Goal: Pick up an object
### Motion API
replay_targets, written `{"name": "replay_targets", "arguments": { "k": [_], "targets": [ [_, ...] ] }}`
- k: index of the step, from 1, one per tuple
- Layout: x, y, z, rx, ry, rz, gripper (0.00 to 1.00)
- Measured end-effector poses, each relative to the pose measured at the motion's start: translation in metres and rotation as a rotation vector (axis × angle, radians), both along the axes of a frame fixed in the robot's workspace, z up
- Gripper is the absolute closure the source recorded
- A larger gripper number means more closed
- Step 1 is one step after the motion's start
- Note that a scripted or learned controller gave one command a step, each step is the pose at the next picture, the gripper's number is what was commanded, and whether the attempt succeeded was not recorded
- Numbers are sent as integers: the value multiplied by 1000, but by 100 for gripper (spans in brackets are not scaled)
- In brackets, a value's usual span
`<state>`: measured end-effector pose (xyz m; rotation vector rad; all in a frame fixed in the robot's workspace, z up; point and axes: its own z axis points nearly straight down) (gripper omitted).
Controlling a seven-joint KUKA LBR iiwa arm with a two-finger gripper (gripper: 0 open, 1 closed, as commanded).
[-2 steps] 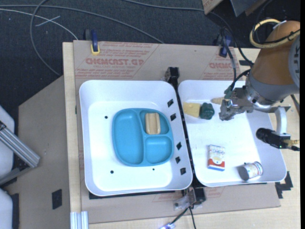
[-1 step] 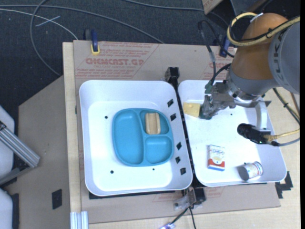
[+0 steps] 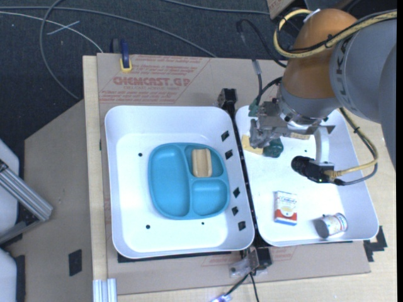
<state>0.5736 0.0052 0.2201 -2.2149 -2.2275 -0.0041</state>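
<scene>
My gripper hangs over the far left part of the right bin, just inside its left wall. A small dark teal object lies right at the gripper's lower right side, touching or nearly touching it. A pale yellow piece peeks out from under the gripper. Nearer the front of the same bin lie a small red and white box and a grey cylinder with a silver end. The arm's body hides the bin's far right part.
The left bin holds a blue divided tray with a tan block in its upper right compartment. A black connector on a yellow cable hangs over the right bin's middle. Black clips line the wall between the bins.
</scene>
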Motion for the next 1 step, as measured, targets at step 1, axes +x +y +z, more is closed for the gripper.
{"name": "replay_targets", "arguments": {
  "k": [1],
  "targets": [
    [10,59,10,1,-1,1,100]
  ]
}}
